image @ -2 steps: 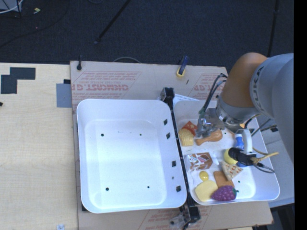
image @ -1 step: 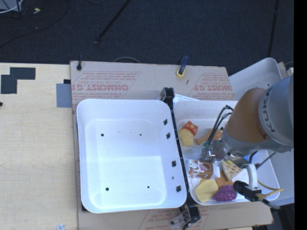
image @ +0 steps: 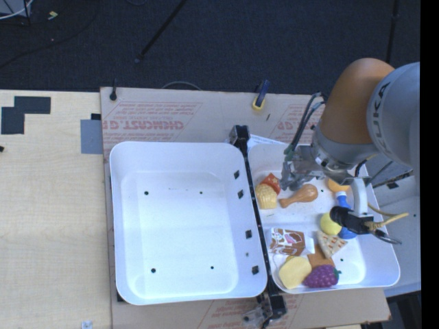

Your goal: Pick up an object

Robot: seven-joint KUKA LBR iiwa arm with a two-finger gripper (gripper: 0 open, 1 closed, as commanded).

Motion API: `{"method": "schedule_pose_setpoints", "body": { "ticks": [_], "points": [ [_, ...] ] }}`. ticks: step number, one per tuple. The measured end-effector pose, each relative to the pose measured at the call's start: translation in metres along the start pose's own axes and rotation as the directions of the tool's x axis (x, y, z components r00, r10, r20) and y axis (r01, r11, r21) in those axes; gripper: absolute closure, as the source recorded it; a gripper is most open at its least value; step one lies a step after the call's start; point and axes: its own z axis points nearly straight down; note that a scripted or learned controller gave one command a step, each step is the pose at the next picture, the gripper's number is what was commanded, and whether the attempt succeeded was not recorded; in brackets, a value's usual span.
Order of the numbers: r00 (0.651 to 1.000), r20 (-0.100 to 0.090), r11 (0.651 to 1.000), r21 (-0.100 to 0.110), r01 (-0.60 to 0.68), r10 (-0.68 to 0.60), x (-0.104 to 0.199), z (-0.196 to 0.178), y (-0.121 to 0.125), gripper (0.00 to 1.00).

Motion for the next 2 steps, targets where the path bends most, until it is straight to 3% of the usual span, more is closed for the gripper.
{"method": "schedule_pose_setpoints", "body": {
  "ticks": [1,2],
  "points": [
    [1.0,0.001,1.0,-0.005,-0.002,0.002,0.035,-0.242,0.026,1.0],
    [1.0,0.003,1.0,0.009,-0.003,0.003,0.018,-0.272,0.066,1.0]
  ]
}}
